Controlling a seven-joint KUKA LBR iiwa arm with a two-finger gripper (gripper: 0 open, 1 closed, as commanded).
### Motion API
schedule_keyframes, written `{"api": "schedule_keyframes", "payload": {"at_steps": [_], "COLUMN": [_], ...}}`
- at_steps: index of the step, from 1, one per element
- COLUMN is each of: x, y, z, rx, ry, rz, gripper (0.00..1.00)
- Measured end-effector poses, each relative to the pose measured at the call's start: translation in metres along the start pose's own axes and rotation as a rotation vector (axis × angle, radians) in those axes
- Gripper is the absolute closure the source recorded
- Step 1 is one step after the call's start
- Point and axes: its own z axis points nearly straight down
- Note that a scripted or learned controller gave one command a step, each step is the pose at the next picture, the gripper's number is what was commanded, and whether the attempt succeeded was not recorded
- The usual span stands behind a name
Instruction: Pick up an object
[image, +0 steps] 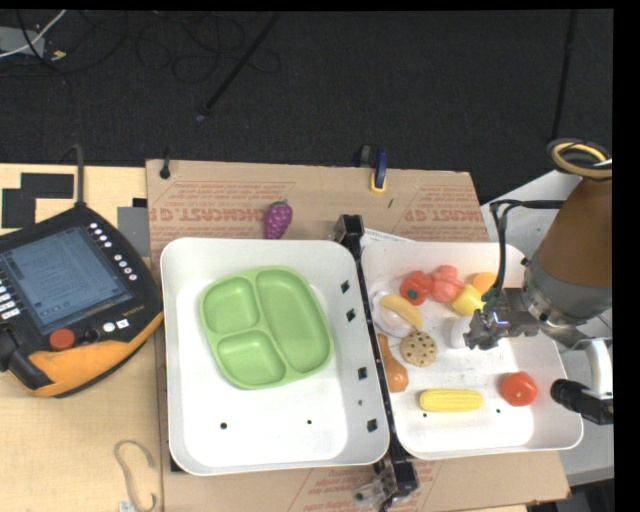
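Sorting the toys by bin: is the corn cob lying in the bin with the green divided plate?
No, the corn cob lies in the right bin; the green plate is in the left.

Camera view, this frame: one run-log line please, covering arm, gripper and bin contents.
arm: over right bin | gripper: low near cookie, nothing seen held | right bin: corn, tomato, banana | left bin: green tray

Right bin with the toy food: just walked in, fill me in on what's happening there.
The robot arm reaches in from the right, with its tool low over the right bin. Toy food lies around it: a banana, a cookie, a corn cob and a tomato. Nothing is visibly held yet. The left bin carries a green divided plate.
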Motion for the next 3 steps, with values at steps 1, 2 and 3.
{"api": "schedule_keyframes", "payload": {"at_steps": [1,2,3], "x": [-0.001,0.055,0.101], "y": [0.001,0.012,0.038], "z": [-0.028,-0.031,-0.018], "rx": [0.002,0.005,0.006], "ry": [0.001,0.003,0.002], "rz": [0.0,-0.005,-0.005], "gripper": [1.0,1.0,1.0]}}
